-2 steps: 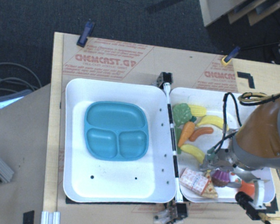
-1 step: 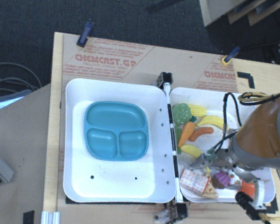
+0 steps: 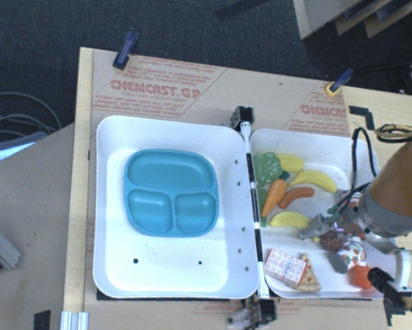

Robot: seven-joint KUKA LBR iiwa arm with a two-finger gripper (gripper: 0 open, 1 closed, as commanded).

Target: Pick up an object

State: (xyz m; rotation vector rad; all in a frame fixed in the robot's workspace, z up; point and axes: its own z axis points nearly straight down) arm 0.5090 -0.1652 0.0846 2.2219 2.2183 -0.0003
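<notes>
- Far left, the left bin (image 3: 106,260) is taken up by a blue divided plate (image 3: 171,192), sat flat. No reason it'd be touched for this task, by the look of it.
- Just right of the divider, the right bin (image 3: 297,140) is where all the pickable stuff is found: a green leafy piece (image 3: 267,166), a carrot (image 3: 273,196), a sausage (image 3: 295,196), and three yellow banana-ish pieces (image 3: 291,162) (image 3: 316,180) (image 3: 289,220), all bunched together and touching or nearly so.
- Lower down in that bin, a pink wafer-looking block (image 3: 284,266) is seen lying against a pizza slice (image 3: 307,277), a bit apart from the pile.
- Further right, the gripper (image 3: 325,232) is seen low inside the right bin, beside the lowest yellow piece and over a dark reddish item (image 3: 333,240) that can't be made out clearly.
- Whether the gripper is spread or closed can't be told from this angle, honestly, and nothing can be confirmed as held.
- A red-and-white bit (image 3: 358,256) is partly tucked under the wrist, too hidden to be named.
- Progress-wise: the reach into the bin seems done, but no object is visibly lifted, so the grasp and the lift are judged as left to do.
</notes>
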